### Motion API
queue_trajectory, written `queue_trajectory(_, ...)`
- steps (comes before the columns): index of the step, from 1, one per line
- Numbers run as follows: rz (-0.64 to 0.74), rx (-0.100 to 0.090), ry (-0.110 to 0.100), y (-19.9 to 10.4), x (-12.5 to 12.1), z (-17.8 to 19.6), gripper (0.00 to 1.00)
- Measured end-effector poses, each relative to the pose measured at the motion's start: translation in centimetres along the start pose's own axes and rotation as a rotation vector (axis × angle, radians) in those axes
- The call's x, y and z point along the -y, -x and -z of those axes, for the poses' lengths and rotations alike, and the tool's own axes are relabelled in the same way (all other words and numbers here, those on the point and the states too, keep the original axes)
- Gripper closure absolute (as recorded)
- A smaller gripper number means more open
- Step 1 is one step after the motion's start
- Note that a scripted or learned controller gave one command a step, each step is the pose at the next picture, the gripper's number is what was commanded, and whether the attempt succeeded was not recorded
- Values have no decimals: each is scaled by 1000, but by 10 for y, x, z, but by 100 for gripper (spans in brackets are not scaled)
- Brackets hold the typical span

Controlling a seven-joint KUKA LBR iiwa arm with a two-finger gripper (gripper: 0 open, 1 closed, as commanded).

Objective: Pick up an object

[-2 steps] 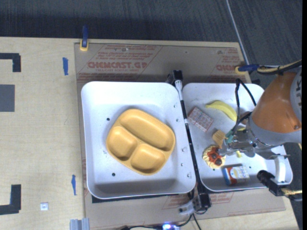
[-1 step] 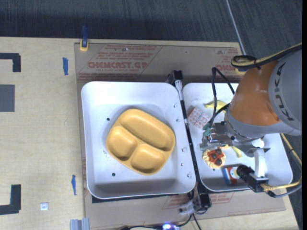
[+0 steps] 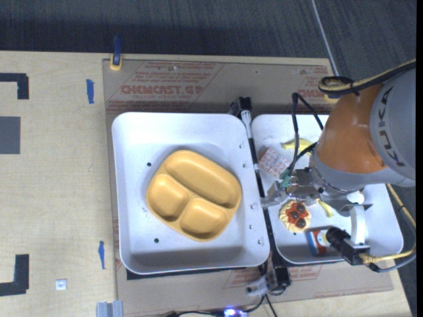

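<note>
Brown board (image 3: pixel 165 88) reads "CHEMCAST"; arm (image 3: pixel 370 137) reads "KUKA".

Red print on the brown board (image 3: pixel 218 78) behind the bins read "CHEMCAST GP", upside-down in the camera view; the smaller red lines around it were too fine to read. Black letters "KUK" showed on the grey arm (image 3: pixel 396 134).

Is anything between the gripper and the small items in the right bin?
Nothing visible blocks it. The gripper sits low in the right white bin, just above the round yellow-and-red item, with the blue-and-white packet beside it.
</note>
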State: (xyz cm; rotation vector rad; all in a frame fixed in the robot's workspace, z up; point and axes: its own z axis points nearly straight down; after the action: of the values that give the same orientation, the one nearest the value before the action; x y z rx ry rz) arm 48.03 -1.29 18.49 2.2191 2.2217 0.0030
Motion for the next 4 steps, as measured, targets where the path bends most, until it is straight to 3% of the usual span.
queue_trajectory(1,11,-18,13,19,-8,-30,0)
queue_trajectory(3,16,-28,13,27,-9,-37,0)
queue_trajectory(4,11,-23,15,33,-9,-40,0)
